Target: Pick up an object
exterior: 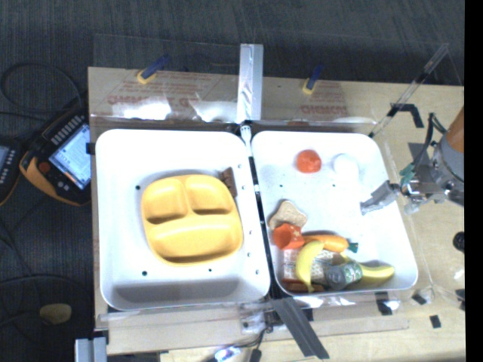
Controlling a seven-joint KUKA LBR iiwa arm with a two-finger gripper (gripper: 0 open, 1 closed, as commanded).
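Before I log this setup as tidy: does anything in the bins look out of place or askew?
Mildly: in the right bin, food is heaped in the near corner, a banana lying across other pieces.

A: What colours were the bins?
B: Both white. Left bin (113, 202) held a yellow divided plate (192, 217).
A: And the right bin (392, 232)?
B: Red tomato (308, 161), white ball (346, 164), yellow banana (306, 264), orange carrot (326, 241) with a green tip, tan bread slice (289, 215).
A: Surroundings?
B: Dark grey carpet (226, 13), tan bench top (355, 93), two clips (153, 69) in yellow and blue. Handheld pendant (64, 161) was orange and black with a blue screen.
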